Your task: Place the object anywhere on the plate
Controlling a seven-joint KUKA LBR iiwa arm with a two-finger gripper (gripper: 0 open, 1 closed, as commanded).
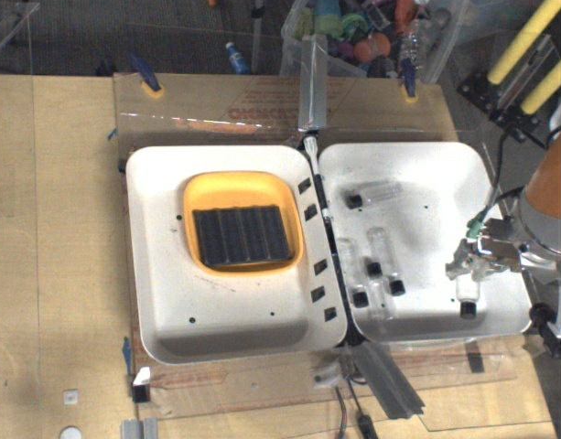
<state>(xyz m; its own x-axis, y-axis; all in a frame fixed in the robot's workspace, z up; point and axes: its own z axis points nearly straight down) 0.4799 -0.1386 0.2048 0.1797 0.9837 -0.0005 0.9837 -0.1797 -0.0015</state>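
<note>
A pale wooden bench (51, 245) carries two shallow white bins side by side, with a sheet of cardboard (262, 108) under their far edges and a dark carpeted floor beyond. Nearest the camera, below the seam between the bins, a dark metal bracket (390, 387) and a few cables lie on the bench. In the left bin (152, 318) an orange plate (239, 190) sits a little toward the far side, and a dark ribbed block (241, 233) lies flat on it, covering most of its middle and near part. A row of small black tabs (317, 245) runs down the divider between the bins. The right bin (426, 167) holds several clear plastic pieces with black caps (376, 277), scattered near the divider from its middle to its near side; they are hard to make out against the white. At the right bin's right edge, near its front corner, the gripper (468, 286) hangs low over the bin floor, and the grey arm with its orange band (545, 186) enters from the right. I cannot tell how the jaws stand or whether anything is between them. On the far side, past the cardboard, a clear tub (372, 12) full of colourful toys stands on the floor, with yellow tubes (532, 30) to its right.
</note>
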